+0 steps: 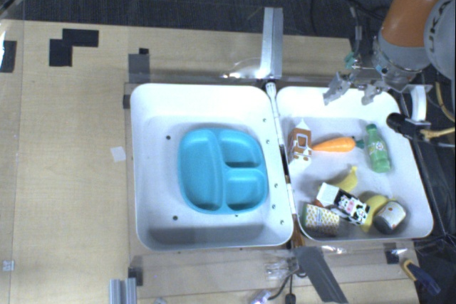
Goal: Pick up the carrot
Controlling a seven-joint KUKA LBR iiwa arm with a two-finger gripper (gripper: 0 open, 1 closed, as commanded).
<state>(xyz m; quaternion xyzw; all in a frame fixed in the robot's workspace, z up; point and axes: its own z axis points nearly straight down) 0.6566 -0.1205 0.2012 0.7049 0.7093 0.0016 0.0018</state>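
The orange carrot [333,145] lies on its side near the middle of the right bin [410,185], pointing left, with its green top at the right end. My gripper [352,90] hangs above the bin's far edge, up and to the right of the carrot and well apart from it. Its two fingers are spread open with nothing between them.
Around the carrot lie a small carton [300,142] to its left and a green bottle [377,148] to its right. A banana [349,179], a black-and-white box [350,206] and a grey can [391,216] crowd the bin's near end. The left bin [153,153] holds a blue divided tray [222,169].
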